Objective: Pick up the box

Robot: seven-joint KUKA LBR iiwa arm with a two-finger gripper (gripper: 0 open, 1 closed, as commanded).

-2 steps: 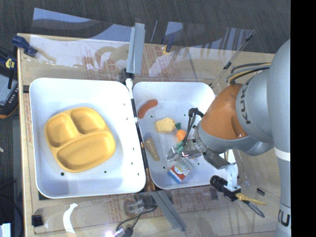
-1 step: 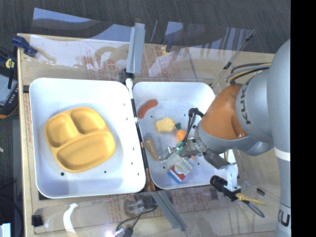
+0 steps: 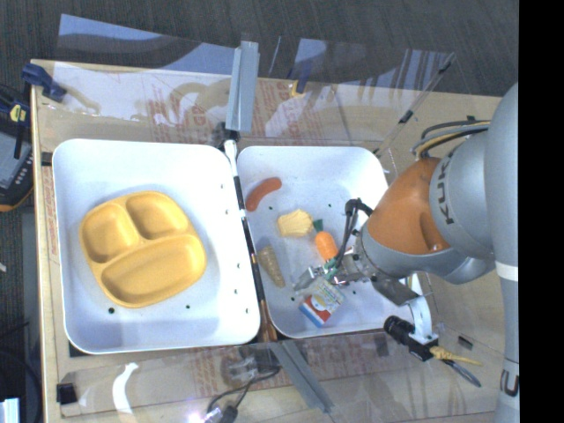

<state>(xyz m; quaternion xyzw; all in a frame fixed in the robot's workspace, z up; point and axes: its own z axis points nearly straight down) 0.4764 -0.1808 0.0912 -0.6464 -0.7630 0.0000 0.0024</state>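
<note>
The fingers (image 3: 319, 278) are hovering just above the box (image 3: 319, 309), probably lining up; I cannot tell their spread.

Gripper (image 3: 322, 276) hovers seemingly just above box (image 3: 317, 309) in right bin (image 3: 291, 159).

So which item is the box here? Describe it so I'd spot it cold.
Look in the right bin, near its front edge. Just under the gripper lies the box, a small red, white and blue carton. Its neighbours are plain food shapes: a carrot, a cheese wedge, a sausage.
</note>
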